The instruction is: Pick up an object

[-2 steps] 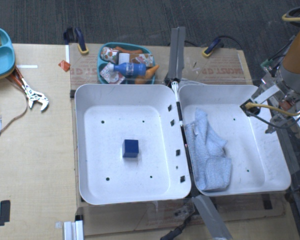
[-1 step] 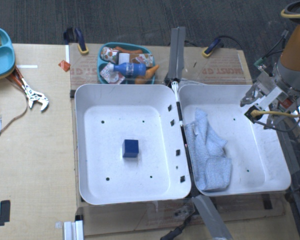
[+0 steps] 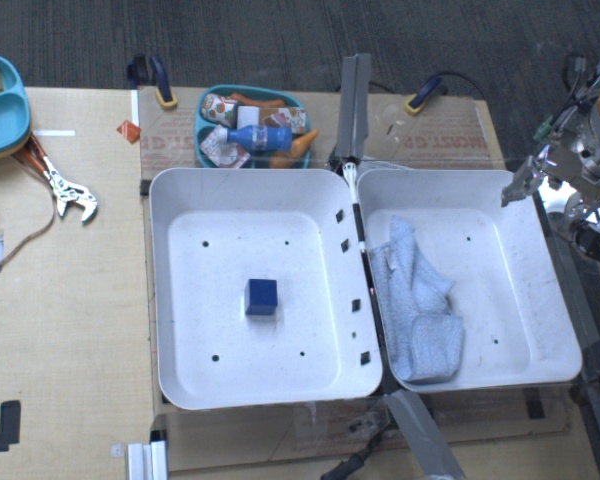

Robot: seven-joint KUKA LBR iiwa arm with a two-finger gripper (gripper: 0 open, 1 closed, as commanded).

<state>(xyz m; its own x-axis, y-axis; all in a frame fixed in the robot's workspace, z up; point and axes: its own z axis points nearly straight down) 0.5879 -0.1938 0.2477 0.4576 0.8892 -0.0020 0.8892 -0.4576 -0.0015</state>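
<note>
Two shallow white bins side by side on the bench, the left bin (image 3: pixel 180 368) taken as landmark. Lying near its middle, a small blue cube (image 3: pixel 262 297), well apart from every wall. Just right of it across the shared divider, the right bin (image 3: pixel 520 348), holding a crumpled pale-blue cloth (image 3: pixel 420 313) against its near-left side. Far right of the left bin, past the right bin's outer wall, the gripper (image 3: pixel 525 183) at the end of the arm, hung up near that bin's back right corner; whether clenched or released cannot be told, nothing seen between its tips. Behind the left bin, a teal dish of small items (image 3: pixel 252 128). Left of it on the bench, a wrench (image 3: pixel 68 196).

Judged decisive: cloth the nearer target, leftward and toward the front from the gripper; cube farther, beyond the divider. Cloth's long axis roughly back-to-front.
</note>
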